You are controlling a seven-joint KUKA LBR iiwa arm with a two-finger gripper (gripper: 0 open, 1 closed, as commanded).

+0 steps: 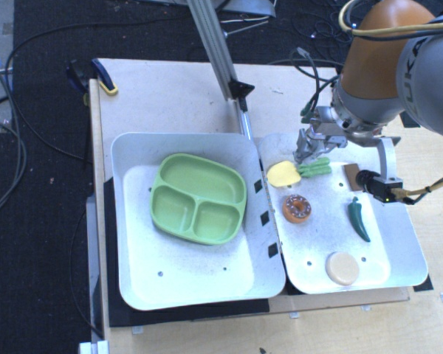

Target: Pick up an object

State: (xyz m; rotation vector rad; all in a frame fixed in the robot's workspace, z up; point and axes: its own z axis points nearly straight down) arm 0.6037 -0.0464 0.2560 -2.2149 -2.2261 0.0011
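The right bin (pixel 395 260) holds several small items. At its back left, a yellow lemon-shaped piece (pixel 282 174) lies beside a light green ridged piece (pixel 315 169). A brown frosted donut (pixel 297 208) lies near the bin's middle, a dark green pepper (pixel 358 220) to its right, and a beige round disc (pixel 342 268) near the front. My gripper (pixel 308 152) hangs low at the back of this bin, just above the light green piece and right of the lemon. Nothing shows as lifted.
A green divided plate (pixel 199 198) lies in the left bin (pixel 136 271). A slanted metal pole (pixel 215 46) comes down to the bins' back junction. A blue and yellow clamp (pixel 103 77) sits at the bench's back left corner. Cables trail behind the bench.
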